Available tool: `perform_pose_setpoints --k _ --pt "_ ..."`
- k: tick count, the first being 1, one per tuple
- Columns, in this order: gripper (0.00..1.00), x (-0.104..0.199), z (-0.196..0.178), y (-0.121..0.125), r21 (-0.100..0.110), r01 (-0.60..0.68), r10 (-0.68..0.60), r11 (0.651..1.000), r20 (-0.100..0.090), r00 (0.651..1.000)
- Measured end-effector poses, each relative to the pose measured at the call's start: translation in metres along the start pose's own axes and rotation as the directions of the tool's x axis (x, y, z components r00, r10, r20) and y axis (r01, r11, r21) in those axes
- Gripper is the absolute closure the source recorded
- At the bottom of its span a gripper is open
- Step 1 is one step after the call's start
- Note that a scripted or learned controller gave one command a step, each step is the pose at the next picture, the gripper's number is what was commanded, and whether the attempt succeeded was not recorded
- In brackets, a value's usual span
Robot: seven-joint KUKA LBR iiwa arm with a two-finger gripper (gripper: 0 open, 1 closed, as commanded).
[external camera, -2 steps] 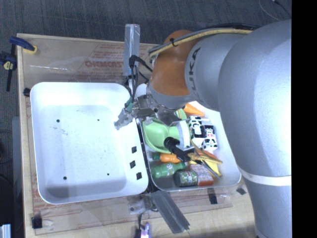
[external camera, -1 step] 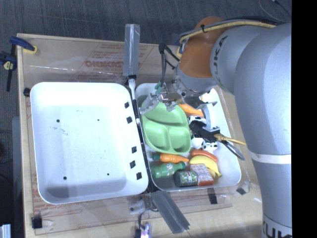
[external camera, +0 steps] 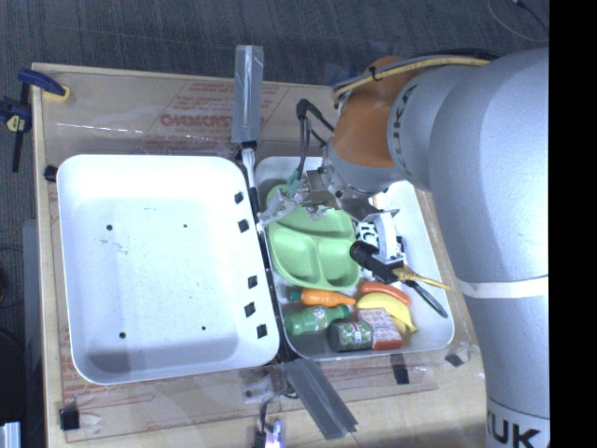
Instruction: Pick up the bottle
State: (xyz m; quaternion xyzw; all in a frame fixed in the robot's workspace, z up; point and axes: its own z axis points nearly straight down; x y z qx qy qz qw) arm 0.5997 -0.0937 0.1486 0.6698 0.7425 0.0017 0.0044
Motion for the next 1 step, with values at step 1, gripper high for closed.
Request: perform_pose_setpoints --k 1 --pt "0.00 -0.0155 0.0254 -0.0180 -0.007 -0.069 0.069 0.998 -0.002 0.998"
